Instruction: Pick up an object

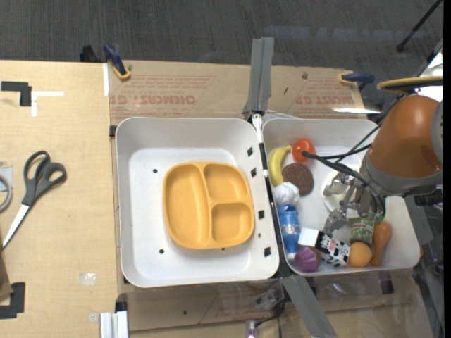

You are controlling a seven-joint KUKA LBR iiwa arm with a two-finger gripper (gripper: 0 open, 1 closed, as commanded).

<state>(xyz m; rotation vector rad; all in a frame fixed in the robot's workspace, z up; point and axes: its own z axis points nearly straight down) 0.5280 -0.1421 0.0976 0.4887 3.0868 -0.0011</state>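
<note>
White plastic forms both shallow bins on the bench. In the camera view, the left bin (134, 210) carries a yellow divided tray (208, 205) lying flat near its middle, three compartments facing up.

The right bin (403, 259) holds a crowd of small things. Along its left wall, from the far end toward the near one, lie a yellow banana (278, 163), a blue water bottle (287, 217) with a pale cap end, and a purple object (306, 259) at the near left corner. An orange-red ball (303, 147) sits near the far edge, just beside the banana, and a dark brown round disc (299, 178) lies touching or nearly touching the banana's lower end. Along the near edge sit a black-and-white patterned toy (332, 249), an orange fruit (360, 254) and a carrot-like orange piece (381, 239), close together.

The grey arm with its orange band (407, 146) reaches in over the right edge of that bin. The gripper (345, 210) hangs low above a green-labelled can (365, 226); how far it is spread, and whether anything is gripped, cannot be told.

On the bench's left edge lie scissors (32, 186).
</note>
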